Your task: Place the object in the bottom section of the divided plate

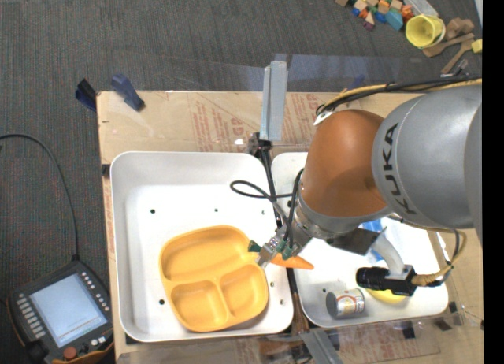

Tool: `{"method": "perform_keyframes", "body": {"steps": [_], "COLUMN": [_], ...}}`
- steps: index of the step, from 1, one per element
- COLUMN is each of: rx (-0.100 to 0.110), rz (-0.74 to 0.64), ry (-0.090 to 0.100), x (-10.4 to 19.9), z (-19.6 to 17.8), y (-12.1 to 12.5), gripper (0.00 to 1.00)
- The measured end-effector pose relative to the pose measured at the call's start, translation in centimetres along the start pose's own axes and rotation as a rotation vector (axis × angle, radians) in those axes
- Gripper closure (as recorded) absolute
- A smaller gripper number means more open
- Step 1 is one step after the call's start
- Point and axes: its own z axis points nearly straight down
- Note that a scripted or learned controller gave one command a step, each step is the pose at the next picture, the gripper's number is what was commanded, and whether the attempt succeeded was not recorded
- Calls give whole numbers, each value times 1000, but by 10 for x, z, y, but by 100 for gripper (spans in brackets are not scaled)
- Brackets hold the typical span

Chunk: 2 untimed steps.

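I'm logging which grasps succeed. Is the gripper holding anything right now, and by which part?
Yes: the gripper holds a toy carrot near its green leafy end, its orange tip pointing right, at the right edge of the yellow divided plate.

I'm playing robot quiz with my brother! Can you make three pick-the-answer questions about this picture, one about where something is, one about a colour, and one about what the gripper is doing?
1. Where is the plate?
A. in the left bin
B. in the right bin
C. on the floor

2. What colour is the plate?
A. blue
B. yellow
C. red

3. What is the gripper doing?
A. resting open on the floor
B. holding a can
C. holding a carrot by the plate's right edge

Answers:
1. A, the plate lies in the left bin.
2. B, it is yellow all over.
3. C, the carrot sits between the fingers, over the bins' shared edge.
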Motion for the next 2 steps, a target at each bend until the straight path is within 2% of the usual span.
{"method": "perform_keyframes", "body": {"steps": [1,2], "rx": [0,0], "rz": [-99,-99], "ry": [-1,-1], "x": [22,22], "z": [-9,-9], "y": [99,99], "gripper": [100,0]}}
